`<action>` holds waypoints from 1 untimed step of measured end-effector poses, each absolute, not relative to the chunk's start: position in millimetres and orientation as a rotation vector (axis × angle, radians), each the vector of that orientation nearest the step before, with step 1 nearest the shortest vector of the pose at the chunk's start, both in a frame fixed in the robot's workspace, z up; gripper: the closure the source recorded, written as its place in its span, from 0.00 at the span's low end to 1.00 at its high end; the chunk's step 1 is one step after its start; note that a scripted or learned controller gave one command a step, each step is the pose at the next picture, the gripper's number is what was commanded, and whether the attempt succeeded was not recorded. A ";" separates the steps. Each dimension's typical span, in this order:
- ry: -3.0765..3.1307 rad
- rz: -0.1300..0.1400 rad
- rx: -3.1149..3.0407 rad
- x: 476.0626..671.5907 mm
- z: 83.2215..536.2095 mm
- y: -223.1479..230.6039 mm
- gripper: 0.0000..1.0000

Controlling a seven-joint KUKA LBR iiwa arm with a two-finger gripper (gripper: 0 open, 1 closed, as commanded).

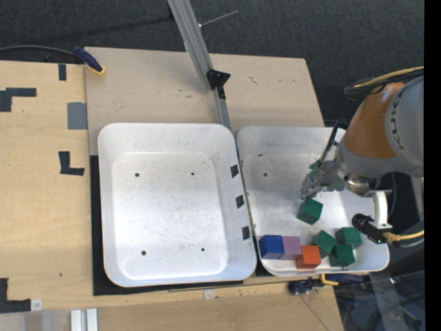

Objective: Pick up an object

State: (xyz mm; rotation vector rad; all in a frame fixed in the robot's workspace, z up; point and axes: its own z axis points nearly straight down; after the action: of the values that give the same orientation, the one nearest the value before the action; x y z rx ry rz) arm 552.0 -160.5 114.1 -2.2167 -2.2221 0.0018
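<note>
On the left of the tabletop (41, 185), the left bin (169, 205) is sitting with bare white floor showing. Just beside it, the right bin (275, 157) is carrying all the blocks: along its near edge a blue cube (271, 245), a lilac block (291, 245) and an orange cube (309, 255) are lying close together, with 3 green cubes (337, 245) bunched just to their right. 1 more green cube (310, 210) is sitting tilted, apart from the cluster and nearer the bin's middle. The jaws (318, 185) are hanging directly above this cube, with the arm (382, 133) reaching in from the right. Whether the jaws are wide, narrow or gripping I cannot tell; the fingertips are blurring into the cube's top. By my reading, the approach is largely made, while a confirmed grasp and the lift are both remaining.
</note>
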 end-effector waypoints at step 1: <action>-2.226 -0.004 -2.222 551.2 175.2 -154.2 1.00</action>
State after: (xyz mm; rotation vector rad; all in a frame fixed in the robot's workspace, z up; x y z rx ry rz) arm 551.2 -154.2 175.2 -2.2221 -2.2263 -0.0038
